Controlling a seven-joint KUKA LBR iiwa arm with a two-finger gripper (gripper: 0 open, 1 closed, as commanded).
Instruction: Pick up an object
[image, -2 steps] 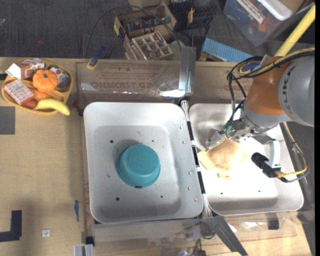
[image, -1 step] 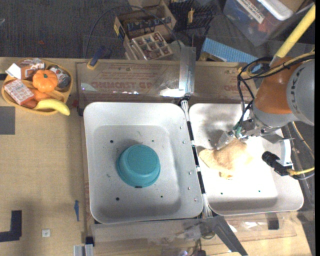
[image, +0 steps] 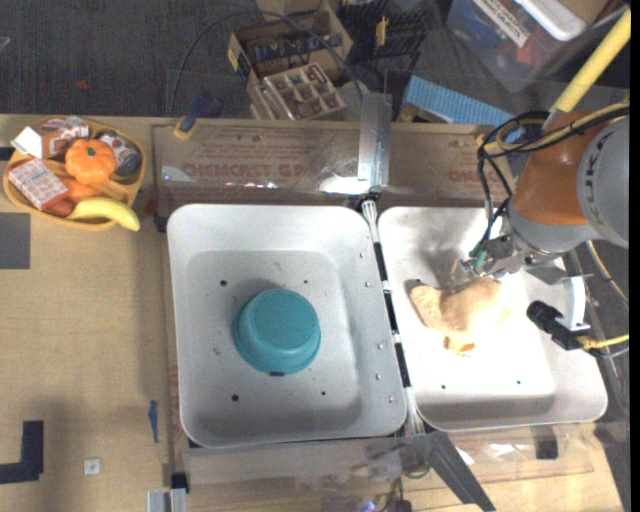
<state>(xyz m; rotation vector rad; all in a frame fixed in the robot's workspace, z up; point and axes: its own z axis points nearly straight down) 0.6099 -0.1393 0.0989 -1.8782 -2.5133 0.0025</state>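
Note:
A pale tan, lumpy object (image: 452, 305) like a bread piece lies in the right bin (image: 520, 395), near its left-centre, with a small orange bit (image: 462, 346) just below it. My gripper (image: 476, 264) sits right over the upper right end of that tan object, low in the bin. The arm's grey wrist and orange band (image: 548, 185) rise to the upper right. A teal bowl (image: 278, 330) rests upside down in the middle of the left bin (image: 200, 250).
A basket (image: 70, 175) with a small pumpkin, a banana and packets sits on the bench at far left. Boxes and clutter lie beyond the bins at the top. A black fitting (image: 548, 320) and cables hang by the right bin's right side.

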